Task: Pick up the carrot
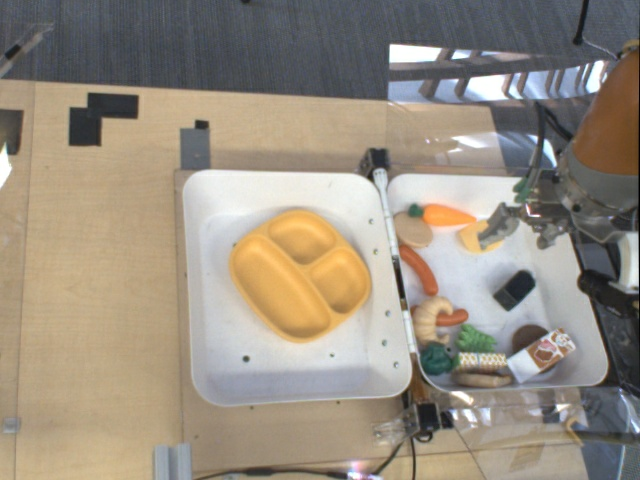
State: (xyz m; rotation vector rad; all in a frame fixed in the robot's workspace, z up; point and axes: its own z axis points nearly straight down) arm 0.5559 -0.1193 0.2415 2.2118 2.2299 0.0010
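Observation:
The carrot, orange with a green top, lies flat near the back of the right bin, pointing right. My gripper hangs over the bin's back right part, to the right of the carrot's tip and apart from it. Its fingers stand spread with nothing between them. The left fingertip is right at a yellow wedge that lies just below the carrot's tip.
The right bin also holds a beige round piece, a red sausage, a black block, a brown-and-white carton and several toy foods along the front. A yellow divided plate sits in the left bin.

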